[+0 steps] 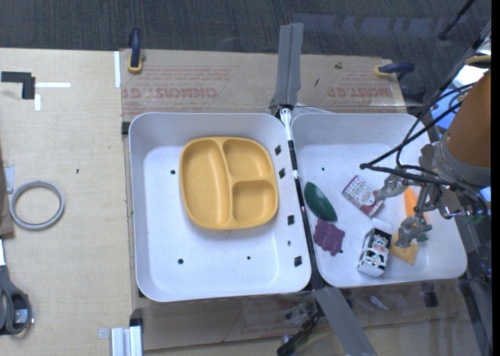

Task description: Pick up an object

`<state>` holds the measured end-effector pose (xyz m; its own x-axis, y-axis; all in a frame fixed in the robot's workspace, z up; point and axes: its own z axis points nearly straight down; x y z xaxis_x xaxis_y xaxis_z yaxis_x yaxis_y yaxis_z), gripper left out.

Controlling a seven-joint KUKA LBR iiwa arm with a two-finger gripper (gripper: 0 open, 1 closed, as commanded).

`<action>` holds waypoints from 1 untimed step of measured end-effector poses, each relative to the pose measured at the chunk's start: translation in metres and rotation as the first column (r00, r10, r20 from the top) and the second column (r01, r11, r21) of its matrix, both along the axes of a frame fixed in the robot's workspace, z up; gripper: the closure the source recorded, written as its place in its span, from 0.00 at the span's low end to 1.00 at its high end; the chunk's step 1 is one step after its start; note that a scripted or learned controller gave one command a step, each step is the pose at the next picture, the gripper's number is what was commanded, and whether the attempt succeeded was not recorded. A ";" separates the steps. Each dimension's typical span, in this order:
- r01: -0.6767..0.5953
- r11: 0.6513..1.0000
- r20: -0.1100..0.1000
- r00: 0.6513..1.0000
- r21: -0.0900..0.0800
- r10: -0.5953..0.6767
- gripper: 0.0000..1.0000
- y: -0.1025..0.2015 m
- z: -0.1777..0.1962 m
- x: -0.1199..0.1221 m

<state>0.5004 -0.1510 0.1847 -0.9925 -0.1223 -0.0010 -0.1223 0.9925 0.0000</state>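
Objects lie in the right bin (437, 265): your green piece (319, 201) near the divider, a purple one (329, 237) just below it, a pink-and-white packet (361, 193), a cow-print carton (376, 252), an orange stick (409, 201) and a yellow wedge (405, 251). The pincer (412, 229) sits above the wedge; how far it is open you cannot tell. The left bin (156, 268) holds a yellow divided plate (228, 182).
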 end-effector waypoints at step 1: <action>0.111 0.994 0.016 0.994 -0.003 -0.110 0.00 -0.030 -0.084 0.068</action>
<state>0.5679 -0.1813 0.1011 -0.9998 -0.0119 -0.0164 -0.0118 0.9999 -0.0051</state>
